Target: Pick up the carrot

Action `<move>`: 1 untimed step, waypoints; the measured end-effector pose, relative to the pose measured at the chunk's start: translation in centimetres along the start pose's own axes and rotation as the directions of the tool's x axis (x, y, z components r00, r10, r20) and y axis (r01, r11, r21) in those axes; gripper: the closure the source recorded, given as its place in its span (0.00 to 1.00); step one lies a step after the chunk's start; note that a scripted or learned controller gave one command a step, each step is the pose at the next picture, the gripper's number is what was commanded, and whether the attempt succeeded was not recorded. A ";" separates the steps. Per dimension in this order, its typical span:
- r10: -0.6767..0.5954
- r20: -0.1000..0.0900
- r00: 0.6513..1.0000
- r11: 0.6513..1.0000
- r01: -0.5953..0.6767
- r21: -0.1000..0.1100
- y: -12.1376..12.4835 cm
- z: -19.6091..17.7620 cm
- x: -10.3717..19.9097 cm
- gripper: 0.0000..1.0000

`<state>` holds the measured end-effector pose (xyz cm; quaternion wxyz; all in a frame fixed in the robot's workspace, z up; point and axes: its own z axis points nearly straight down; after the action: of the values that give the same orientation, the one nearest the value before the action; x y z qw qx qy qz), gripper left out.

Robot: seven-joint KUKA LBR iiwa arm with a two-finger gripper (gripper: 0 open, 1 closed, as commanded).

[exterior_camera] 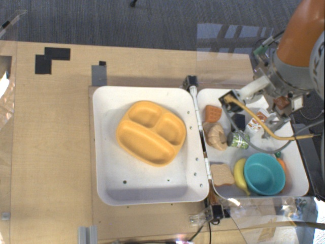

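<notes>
At the near end of the right-hand bin [303, 186], we see a teal bowl [264, 174] sitting upright, and we place everything else against it. Touching the bowl's rim on the view's left is a yellow banana [239, 176], with a slice of toast [222, 173] just beyond the banana on that same side.

The carrot [281, 164] lies in the same bin, pressed against the bowl's rim on the view's right. Only a narrow orange sliver shows past the bowl. The visible part seems to run near-to-far along the rim, but we cannot tell its full long axis or which way its tip points.

Farther back, to the bowl's left, lies a small green-and-white container [239, 140]. A pale beige lump [217, 135] lies beside it and an orange-brown piece [213, 114] just beyond that.

The gripper [275, 115] hangs above the far half of the bin, behind the bowl and well apart from the carrot — we cannot tell whether it is spread or closed.

Well to the bowl's left, in the other bin [106, 187], rests a yellow divided plate [151, 132].
</notes>
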<state>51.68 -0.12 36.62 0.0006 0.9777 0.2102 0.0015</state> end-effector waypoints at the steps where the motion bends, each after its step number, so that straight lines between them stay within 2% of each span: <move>1: -0.318 -0.001 0.948 0.948 0.318 -0.001 5.4 -3.7 0.0 0.00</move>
<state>53.90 -5.08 40.29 0.0011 0.9310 0.3651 0.0020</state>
